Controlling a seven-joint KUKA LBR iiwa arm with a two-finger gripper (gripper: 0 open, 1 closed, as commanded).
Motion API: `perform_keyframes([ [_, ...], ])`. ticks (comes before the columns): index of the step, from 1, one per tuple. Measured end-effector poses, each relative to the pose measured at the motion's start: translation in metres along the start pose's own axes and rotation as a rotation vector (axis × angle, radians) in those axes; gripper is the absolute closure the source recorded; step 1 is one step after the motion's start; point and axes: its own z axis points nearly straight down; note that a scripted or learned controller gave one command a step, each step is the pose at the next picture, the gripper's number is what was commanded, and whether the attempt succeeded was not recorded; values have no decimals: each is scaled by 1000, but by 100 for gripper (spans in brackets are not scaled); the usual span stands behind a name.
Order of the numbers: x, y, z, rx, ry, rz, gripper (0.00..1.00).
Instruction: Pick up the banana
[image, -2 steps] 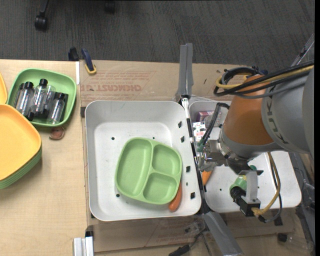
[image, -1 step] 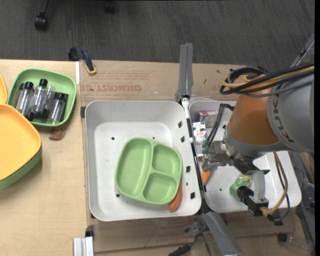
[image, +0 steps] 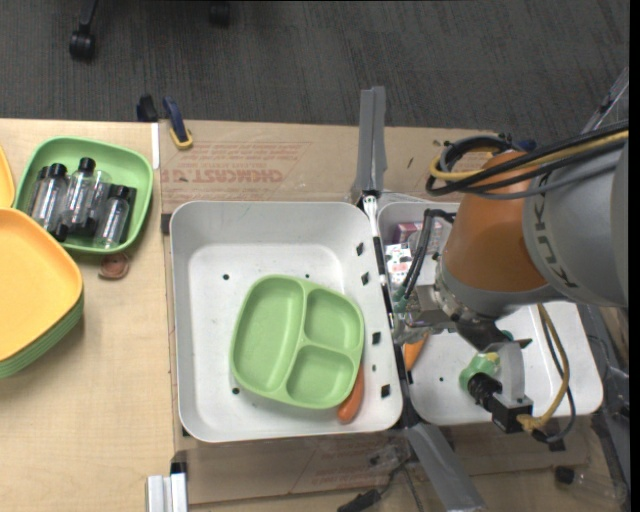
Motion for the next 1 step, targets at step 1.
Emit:
perform_keyframes([
  [1,12,1,-1,-2,0,71,100],
])
